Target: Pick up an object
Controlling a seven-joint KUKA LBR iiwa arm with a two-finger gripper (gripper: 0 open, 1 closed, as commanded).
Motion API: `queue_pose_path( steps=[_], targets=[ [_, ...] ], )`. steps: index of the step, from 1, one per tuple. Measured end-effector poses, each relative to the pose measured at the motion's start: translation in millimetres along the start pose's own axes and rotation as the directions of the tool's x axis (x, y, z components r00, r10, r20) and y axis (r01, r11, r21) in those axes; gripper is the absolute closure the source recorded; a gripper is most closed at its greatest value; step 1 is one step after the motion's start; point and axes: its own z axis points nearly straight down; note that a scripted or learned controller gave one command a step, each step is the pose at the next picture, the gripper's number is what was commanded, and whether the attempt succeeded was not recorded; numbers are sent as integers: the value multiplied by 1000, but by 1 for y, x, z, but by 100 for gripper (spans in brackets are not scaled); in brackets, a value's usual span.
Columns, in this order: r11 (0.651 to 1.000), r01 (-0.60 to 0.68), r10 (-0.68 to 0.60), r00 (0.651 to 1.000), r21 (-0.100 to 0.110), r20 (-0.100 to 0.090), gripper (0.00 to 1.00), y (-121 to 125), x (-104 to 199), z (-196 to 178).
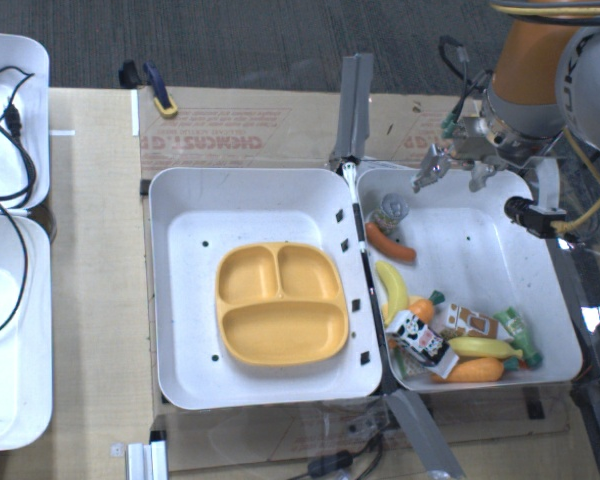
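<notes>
the metal two-finger gripper (pixel 455 171) is hanging with fingers apart, gripping nothing, over the right shallow white bin (pixel 540 268). below it are lying an orange sausage-shaped toy (pixel 391 243), a yellow plastic banana (pixel 392 290) and cartons. far to its left, a yellow divided plate (pixel 280 303) is sitting in the left white bin (pixel 180 268).

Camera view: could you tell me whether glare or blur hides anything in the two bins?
Camera view: even lighting; mild glare on the glossy white right bin floor; soft shadows under the yellow divided plate; the metal hand looks slightly blurred; the heaped toy foods stay sharp.
</notes>
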Motion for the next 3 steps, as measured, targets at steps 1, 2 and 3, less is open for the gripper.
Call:
queue_pose_path(
  steps=[1, 2, 3],
  targets=[
    [1000, 18, -18, 1000, -2, -1, 0, -82, -13, 118],
    [994, 105, -105, 994, 8, -1, 0, 2, -15, 119],
    [990, 142, -142, 990, -2, 0, 0, -2, -15, 117]
  ],
)
